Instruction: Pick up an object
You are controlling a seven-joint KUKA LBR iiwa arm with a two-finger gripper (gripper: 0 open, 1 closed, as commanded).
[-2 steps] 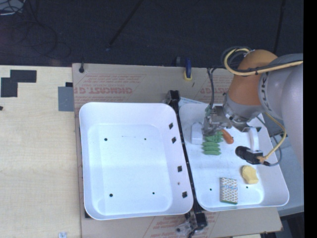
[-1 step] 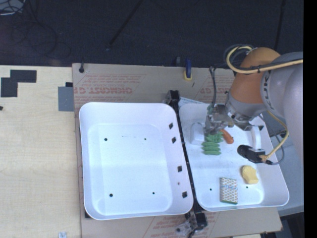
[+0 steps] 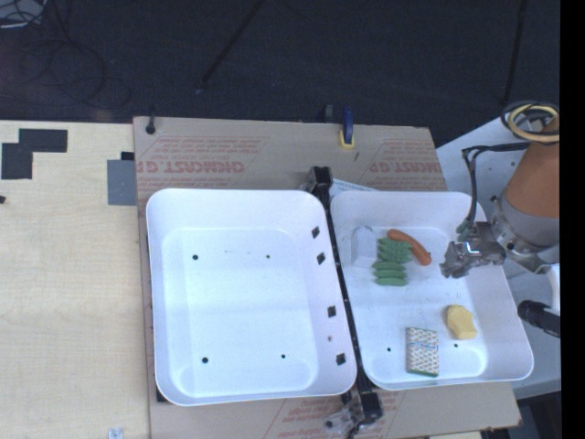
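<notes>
In the right bin (image 3: 494,362) lie an orange carrot-like piece (image 3: 409,246), a green ridged piece (image 3: 392,267), a yellow lump (image 3: 461,321) and a small patterned packet (image 3: 422,351). My gripper (image 3: 455,262) hangs low at the bin's right side, just right of the orange piece and above the yellow lump. Nothing shows between its fingers. The arm's orange band (image 3: 536,179) rises behind it at the right.
The left bin (image 3: 164,355) sits beside the right one, with black clips (image 3: 331,311) along the shared rim. Both rest on a cardboard sheet (image 3: 228,154). A yellow-and-blue clamp (image 3: 346,132) stands at the back edge. Cables (image 3: 535,119) coil at the far right.
</notes>
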